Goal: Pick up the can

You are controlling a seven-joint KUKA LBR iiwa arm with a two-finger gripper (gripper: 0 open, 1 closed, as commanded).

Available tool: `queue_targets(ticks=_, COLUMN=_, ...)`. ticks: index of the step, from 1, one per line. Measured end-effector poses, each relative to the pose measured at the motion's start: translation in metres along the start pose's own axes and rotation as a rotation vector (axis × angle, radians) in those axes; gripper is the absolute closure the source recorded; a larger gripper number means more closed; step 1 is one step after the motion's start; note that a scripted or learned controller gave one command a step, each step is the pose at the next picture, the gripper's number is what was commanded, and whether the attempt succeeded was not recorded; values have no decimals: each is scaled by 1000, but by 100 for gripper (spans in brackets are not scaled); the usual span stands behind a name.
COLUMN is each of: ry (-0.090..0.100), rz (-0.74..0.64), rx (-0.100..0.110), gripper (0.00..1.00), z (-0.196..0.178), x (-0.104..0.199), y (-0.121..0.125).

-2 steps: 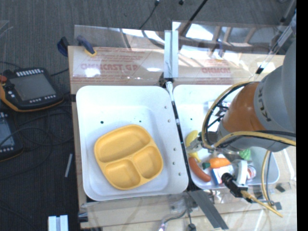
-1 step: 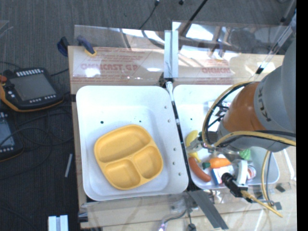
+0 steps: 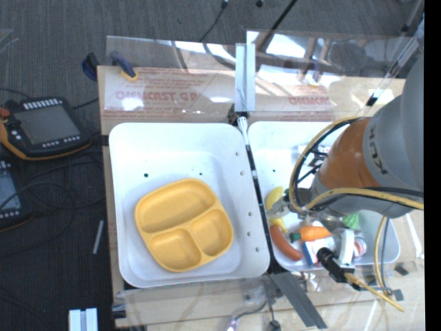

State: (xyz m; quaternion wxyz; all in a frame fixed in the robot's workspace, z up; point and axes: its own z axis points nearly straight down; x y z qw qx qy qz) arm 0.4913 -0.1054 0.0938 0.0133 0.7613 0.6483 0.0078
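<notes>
place: robot lab | right: big grey-and-orange robot arm (image 3: pixel 375 154) | left: control pad (image 3: pixel 43 126) and black wires (image 3: pixel 65 185) on grey carpet (image 3: pixel 138 12) | far: clear plastic walls (image 3: pixel 172 54) on the desk (image 3: pixel 172 112)

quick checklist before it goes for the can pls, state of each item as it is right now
1. Arm positioned over the right bin: ok.
2. Location of the can known: cannot tell. A white and red item beside the arm may be it, but it is mostly hidden.
3. Free room around that item: not ok. An orange piece, a red sausage-shaped piece and a green piece lie close by in the same corner.
4. Yellow plate out of the way: ok. It lies in the left bin, apart from the arm.
</notes>
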Motion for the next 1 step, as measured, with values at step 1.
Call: queue_targets(ticks=1, ry=6, rz=-1, rx=12, gripper=0, z=1, x=-2, y=5)
